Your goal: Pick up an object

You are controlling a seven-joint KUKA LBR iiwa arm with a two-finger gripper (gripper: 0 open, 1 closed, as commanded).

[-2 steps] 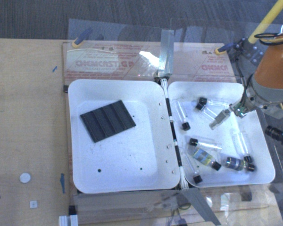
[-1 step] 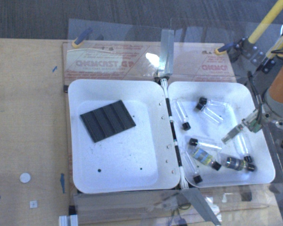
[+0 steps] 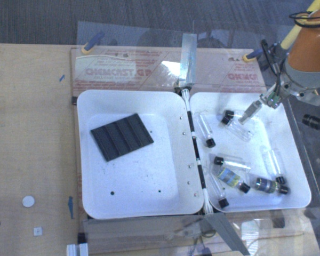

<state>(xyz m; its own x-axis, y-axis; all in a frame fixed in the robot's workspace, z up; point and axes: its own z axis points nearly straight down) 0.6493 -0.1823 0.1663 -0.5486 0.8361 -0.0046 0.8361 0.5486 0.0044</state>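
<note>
The right bin [image 3: 301, 159] holds several small clear vials with black caps. One vial [image 3: 236, 125] lies near the bin's back, its cap [image 3: 226, 116] pointing left. My gripper [image 3: 249, 112] hangs just above this vial's right end, reaching down from the orange-banded wrist [image 3: 306, 52] at the upper right. Nothing is visibly held. Another vial [image 3: 205, 128] lies by the divider. A bottle with a yellow-green label [image 3: 230, 177] and a dark bottle [image 3: 266, 185] rest near the front.
A dark ribbed rectangular panel [image 3: 121, 136] lies tilted in the left bin [image 3: 90, 196]. A metal bracket [image 3: 188, 57] stands at the back between the bins. Clear plastic sheeting [image 3: 133, 68] lies behind them. A small white disc [image 3: 28, 201] sits on the bench at left.
</note>
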